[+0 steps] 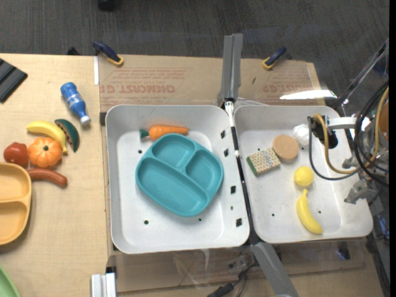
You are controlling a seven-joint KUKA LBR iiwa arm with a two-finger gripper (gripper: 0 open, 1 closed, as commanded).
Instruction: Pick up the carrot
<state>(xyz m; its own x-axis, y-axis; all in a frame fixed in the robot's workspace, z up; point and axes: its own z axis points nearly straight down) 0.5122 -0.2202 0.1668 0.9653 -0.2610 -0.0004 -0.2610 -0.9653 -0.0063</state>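
The orange carrot (pixel 164 130) with a green stub lies flat in the left bin (pixel 124 228), along its far wall and touching the far rim of a teal divided plate (pixel 179 174). My arm (pixel 374 147), hung with black and yellow cables, stands over the right edge of the right bin (pixel 272 228). My gripper (pixel 360 193) shows as a grey part low at that bin's right wall, far to the right of the carrot. Nothing shows held in it.
The right bin holds a tan round disc (pixel 286 147), a checkered block (pixel 264 161), a lemon (pixel 303 176), a banana (pixel 307 214) and a white object (pixel 301 132). A blue bottle (pixel 75 103), toy fruit (pixel 44 152) and an orange tray (pixel 12 203) lie on the bench at left.
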